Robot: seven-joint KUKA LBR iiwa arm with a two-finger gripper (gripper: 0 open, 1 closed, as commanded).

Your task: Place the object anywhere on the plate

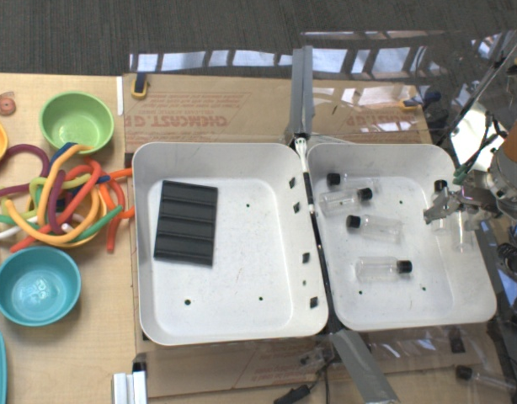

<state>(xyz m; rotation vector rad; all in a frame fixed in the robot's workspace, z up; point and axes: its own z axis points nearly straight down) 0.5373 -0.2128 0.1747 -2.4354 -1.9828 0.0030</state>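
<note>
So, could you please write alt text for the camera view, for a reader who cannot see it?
Two shallow white bins sit side by side on a bench: the left bin holds a black ridged plate, the right bin holds four clear vials with black caps. The robot's gripper hovers at the right bin's far right side.

four vials, two bowls — two bins
</note>
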